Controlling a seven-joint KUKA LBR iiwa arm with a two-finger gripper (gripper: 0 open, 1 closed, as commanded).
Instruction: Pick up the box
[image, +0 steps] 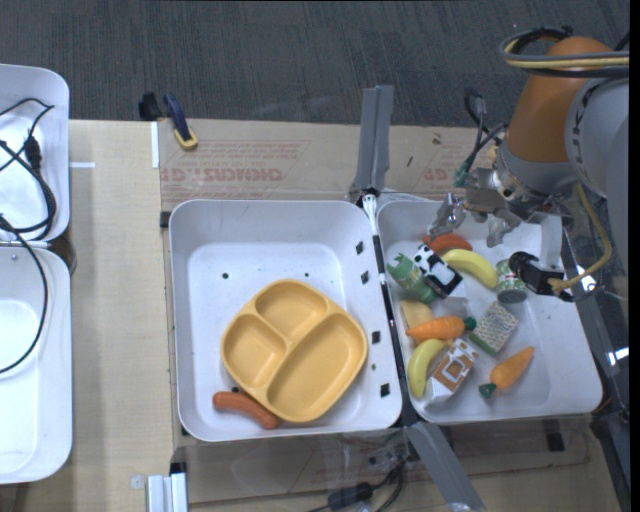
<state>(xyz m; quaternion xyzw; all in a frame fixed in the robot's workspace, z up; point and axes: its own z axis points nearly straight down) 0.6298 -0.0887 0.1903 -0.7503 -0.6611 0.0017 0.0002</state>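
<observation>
Toward the lower right of the frame, in the right bin (575, 395), the box (452, 372) lies tilted near the bin's lower edge, white with an orange pattern on its upper face. It touches a yellow banana (424, 364) on its left, and an orange carrot (437, 328) lies just above it. To its right sit a speckled sponge block (495, 328) and a second carrot (509, 368) with a green top. Higher in the bin are another banana (472, 266), a black-and-white cow toy (436, 269), a green toy (407, 272) and a red piece (449, 243). Above these, at the bin's upper edge, hangs the gripper (474, 222), its two fingers spread apart with nothing between them, well apart from the box. The arm (560, 110) comes in from the upper right, its orange band bent over the wrist, cables looping around it. In the left bin (190, 300) rests a yellow divided plate (293, 349) with a sausage (245, 408) at its lower left corner.
</observation>
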